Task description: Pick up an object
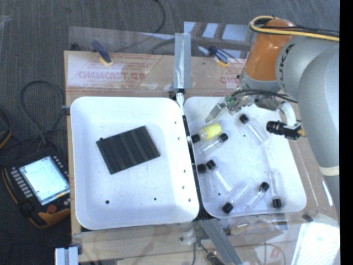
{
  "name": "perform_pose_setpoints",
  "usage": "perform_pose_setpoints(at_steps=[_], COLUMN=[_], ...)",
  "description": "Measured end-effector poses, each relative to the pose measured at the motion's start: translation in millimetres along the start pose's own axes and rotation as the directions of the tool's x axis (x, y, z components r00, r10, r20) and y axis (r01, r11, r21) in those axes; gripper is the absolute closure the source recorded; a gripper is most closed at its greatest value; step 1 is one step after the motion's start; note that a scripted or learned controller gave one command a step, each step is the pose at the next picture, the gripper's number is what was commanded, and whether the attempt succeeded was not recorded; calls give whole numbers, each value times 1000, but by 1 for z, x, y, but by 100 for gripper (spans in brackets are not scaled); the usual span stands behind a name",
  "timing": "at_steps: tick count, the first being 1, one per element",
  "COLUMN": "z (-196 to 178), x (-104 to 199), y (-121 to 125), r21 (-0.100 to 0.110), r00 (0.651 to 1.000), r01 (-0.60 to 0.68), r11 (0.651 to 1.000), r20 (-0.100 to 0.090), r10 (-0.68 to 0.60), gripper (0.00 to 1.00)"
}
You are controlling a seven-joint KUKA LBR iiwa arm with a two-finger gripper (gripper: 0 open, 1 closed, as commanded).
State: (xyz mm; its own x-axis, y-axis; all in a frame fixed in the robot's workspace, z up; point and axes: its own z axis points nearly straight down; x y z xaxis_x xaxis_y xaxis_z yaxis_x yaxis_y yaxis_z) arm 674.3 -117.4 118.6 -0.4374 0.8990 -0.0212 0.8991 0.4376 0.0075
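Note:
The right bin point(287, 173) holds several clear vials with black caps, among them one point(216, 141) near the bin's left wall, one point(252, 128) toward the back and one point(237, 194) at the front. A small yellow object point(211, 130) lies beside the back-left vials. My gripper point(225, 108) hangs over the back of this bin, just above and right of the yellow object, below the orange band point(263, 57). Nothing shows in its grasp.
A black ribbed pad point(128, 149) lies in the left bin point(88, 203). A metal post point(182, 59) stands at the back between the bins. A handheld screen unit point(38, 182) sits on the floor at left. Blue clamps point(102, 52) grip the back board.

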Motion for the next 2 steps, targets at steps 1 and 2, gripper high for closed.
perform_pose_setpoints(at_steps=[1,2], z=[28,27], x=[21,43], y=[-15,-61], r21=[-2,-7], r00=[995,979], r01=[103,203], r11=[995,979], r20=[-12,-11], r10=[-103,-203], gripper=[0,0])
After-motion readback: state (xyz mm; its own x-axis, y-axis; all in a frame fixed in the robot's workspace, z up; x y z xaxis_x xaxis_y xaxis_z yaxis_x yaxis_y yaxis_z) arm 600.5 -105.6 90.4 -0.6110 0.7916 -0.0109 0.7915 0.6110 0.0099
